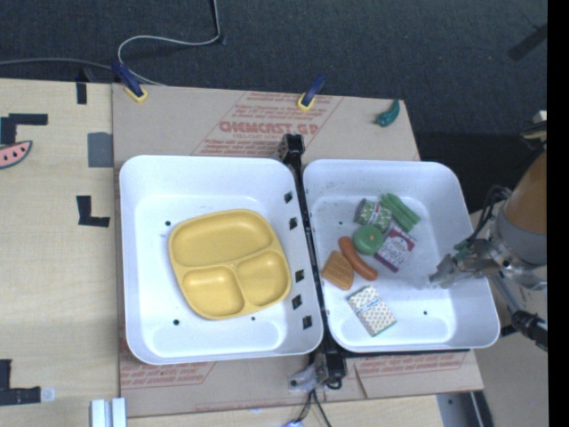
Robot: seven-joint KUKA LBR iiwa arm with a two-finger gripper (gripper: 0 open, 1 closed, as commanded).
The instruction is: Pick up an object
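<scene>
The right bin (444, 327) holds a cluster of small items: a green block (399, 212), a grey-green can (372, 212), a green round lid (367, 238), a purple packet (394, 251), an orange sausage (357, 258), an orange wedge (338, 272) and a white patterned box (372, 311). My gripper (447, 271) hangs over the bin's right side, to the right of the purple packet and apart from every item. Nothing shows between its fingers.
The left bin (147, 238) holds a yellow divided plate (229, 262). A black divider (302, 238) with clips runs between the bins. Cardboard lies under both bins. A teal clip (388, 113) and yellow clamps (310, 96) sit at the cardboard's far edge.
</scene>
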